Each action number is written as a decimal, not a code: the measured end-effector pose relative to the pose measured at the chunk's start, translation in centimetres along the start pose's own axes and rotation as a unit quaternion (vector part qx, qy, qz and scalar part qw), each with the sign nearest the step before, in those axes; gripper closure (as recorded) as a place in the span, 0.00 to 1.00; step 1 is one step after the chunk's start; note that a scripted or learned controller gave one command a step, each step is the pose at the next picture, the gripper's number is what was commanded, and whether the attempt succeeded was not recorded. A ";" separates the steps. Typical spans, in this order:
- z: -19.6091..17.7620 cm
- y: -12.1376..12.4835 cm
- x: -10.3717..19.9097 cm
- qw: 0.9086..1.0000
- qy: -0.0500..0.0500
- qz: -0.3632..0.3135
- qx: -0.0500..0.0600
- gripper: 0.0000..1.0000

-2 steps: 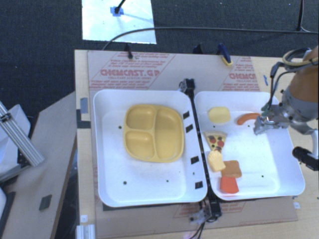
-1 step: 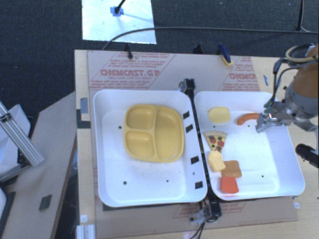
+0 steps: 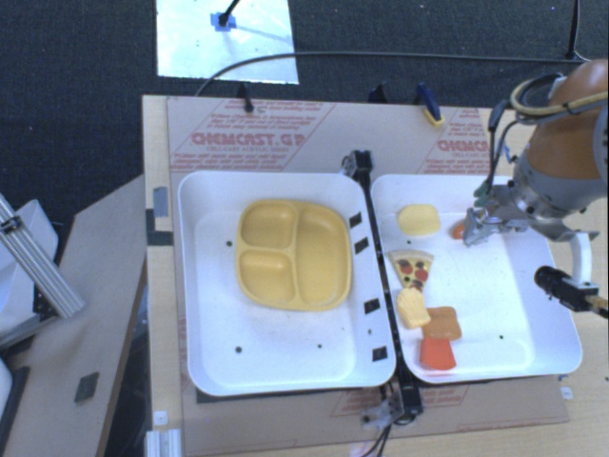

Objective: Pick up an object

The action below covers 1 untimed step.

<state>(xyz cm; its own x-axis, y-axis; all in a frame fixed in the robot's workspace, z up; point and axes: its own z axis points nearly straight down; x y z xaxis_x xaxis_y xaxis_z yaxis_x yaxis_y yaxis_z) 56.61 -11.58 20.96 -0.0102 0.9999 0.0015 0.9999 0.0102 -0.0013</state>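
In the right bin [image 3: 533,350], toward its far right part, a small orange-red object [image 3: 459,229] lies on the white floor just beside the tip of the gripper [image 3: 473,230], on its left side; whether the two touch cannot be told, and the claw's opening cannot be made out from this angle, so it is not clear that anything is held. Left of that piece, a pale yellow rounded piece [image 3: 419,220] sits near the bin's far left part. Nearer the camera lies a toy pizza slice [image 3: 412,269] with its point toward the near side, and just beyond its point a pale yellow block [image 3: 412,307] touches a tan-orange piece [image 3: 442,323] to its right. A red-orange block [image 3: 438,353] rests just beside them, nearest the bin's near rim. The grey arm with its orange band [image 3: 571,112] hangs over the bin's far right corner. In the left bin [image 3: 205,350] a yellow divided plate [image 3: 290,253] with three compartments lies roughly at the centre.
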 end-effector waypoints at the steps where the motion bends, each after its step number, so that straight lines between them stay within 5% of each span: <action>1: 0.3 0.6 4.4 1.000 0.000 0.000 0.001 1.00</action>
<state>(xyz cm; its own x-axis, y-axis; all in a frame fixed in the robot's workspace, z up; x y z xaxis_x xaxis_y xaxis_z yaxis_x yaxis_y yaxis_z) 57.18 -7.13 20.69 -0.0101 0.9999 0.0017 0.9999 0.0102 -0.0025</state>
